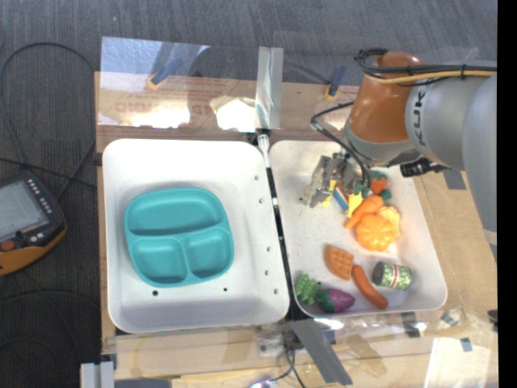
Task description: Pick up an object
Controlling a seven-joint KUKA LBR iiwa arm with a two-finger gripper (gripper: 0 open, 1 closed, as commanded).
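Note:
My gripper [321, 194] hangs low over the upper left part of the right bin [432, 297], open, with nothing between its fingers. Just to its right lies a cluster of toy food: a yellow piece [354, 203], a small carrot [378, 187], an orange piece [367, 208] and an orange pumpkin [378, 229]. Further toward the front are a waffle [340, 259], a sausage [368, 286], a small can [393, 276], a broccoli [307, 288] and a purple eggplant [338, 300].
The left bin [121, 297] holds a teal divided plate [178, 234]. A ridge [277, 217] separates the two bins. The arm's orange band [384, 107] and grey body cover the right bin's far corner. A handheld controller [24, 217] lies on the floor at left.

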